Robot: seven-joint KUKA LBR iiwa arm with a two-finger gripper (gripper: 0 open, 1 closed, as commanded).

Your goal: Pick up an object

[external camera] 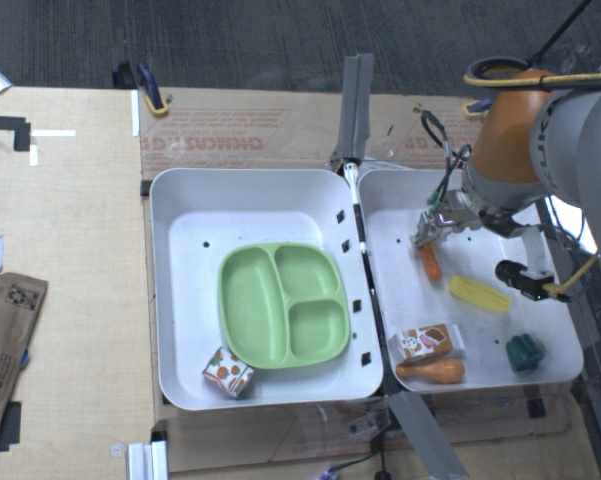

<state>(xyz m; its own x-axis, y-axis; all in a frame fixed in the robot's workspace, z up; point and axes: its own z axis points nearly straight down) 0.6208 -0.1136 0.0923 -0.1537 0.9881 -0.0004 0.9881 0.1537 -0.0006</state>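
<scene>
Closest to the camera, in the front corner of the left white shallow bin (180,268), there's a little white carton with red fruit printed on it (228,373). It's touching the edge of a light green plastic plate with three compartments (283,303) that takes up the middle of that bin. In the right white shallow bin (388,230), a fat orange carrot-shaped toy (432,371) lies flat at the front with a small brown and white carton (425,342) right behind it, touching. A dark green blocky thing (525,351) sits in the front right corner, apart from those two. A bit further back, a yellow corn cob toy (479,293) lies at a slant. Then the one that matters: a small slim orange-red carrot-shaped piece (432,262), near the middle of the right bin, just left of the corn. The jaws are right at its far end, hanging off the grey arm with the orange band (505,138). Honestly can't tell if the jaws are apart, together or on the piece. Both bins sit on brown cardboard (230,133) on the pale desk (70,228), with a grey upright post (357,98) at the back between them
</scene>
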